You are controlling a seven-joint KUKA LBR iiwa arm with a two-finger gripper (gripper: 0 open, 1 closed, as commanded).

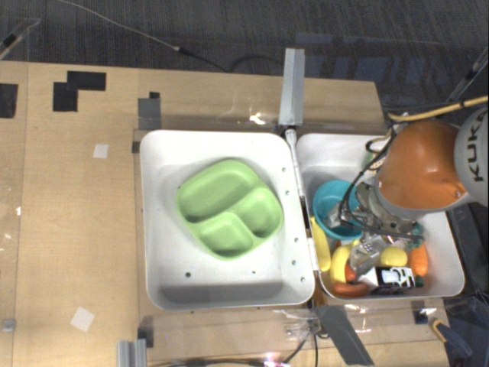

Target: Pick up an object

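Gripper [372, 248]: down low in the lower right of the frame, inside the right bin [336, 148], hanging from the grey arm with the big orange band [419, 167]. Open or closed? Cannot tell, too dark and too tangled under the wrist. Cannot tell either whether anything is caught in it.

Right under and around the gripper, a heap of small toys, all packed close:
- a blue cup [330, 200], just to the upper left of the gripper
- a long yellow toy [322, 255] against the left wall of that bin
- a round yellow toy [394, 257], just to the right of the gripper
- an orange toy [419, 261] beside that, nearer the right wall
- a black and white thing [396, 278] just below
- a red toy [350, 288] at the bottom edge of the heap

Over in the middle of the frame, the left bin [170, 280], with a green plate [229, 209] with three parts lying in it, well apart from the arm.

How far along, as a guess: reaching done, arm down at the heap, somewhere in the grabbing part. Left to do: get a firm hold on one toy and lift it up out of the bin. No toy seen up in the air, so not done yet.
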